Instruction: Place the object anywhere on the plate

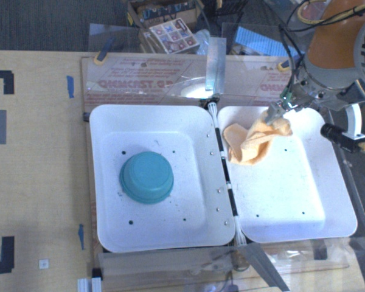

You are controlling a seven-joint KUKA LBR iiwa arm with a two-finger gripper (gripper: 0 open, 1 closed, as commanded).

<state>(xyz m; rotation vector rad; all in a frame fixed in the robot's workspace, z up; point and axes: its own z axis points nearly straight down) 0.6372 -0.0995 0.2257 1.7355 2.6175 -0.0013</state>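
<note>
So from my remote seat, the claw is up over the far part of the right bin, and I can see its fingers pinched on the top corner of the yellow-orange cloth. The rest of the cloth droops down and away to the claw's left, bunched up, with its lower end lying on the bin floor close to the divider between the two bins. One fold sits just beside that divider.

The plate, a teal thing that looks like an upturned dish, is well off to the claw's left and nearer the camera, sitting in the middle of the left bin. Cloth and plate are well apart, with the bin walls between them.

Behind the claw, past the bins, there's a clear plastic sheet with red lettering lying on the counter, and a cardboard box of clutter beyond that.
</note>
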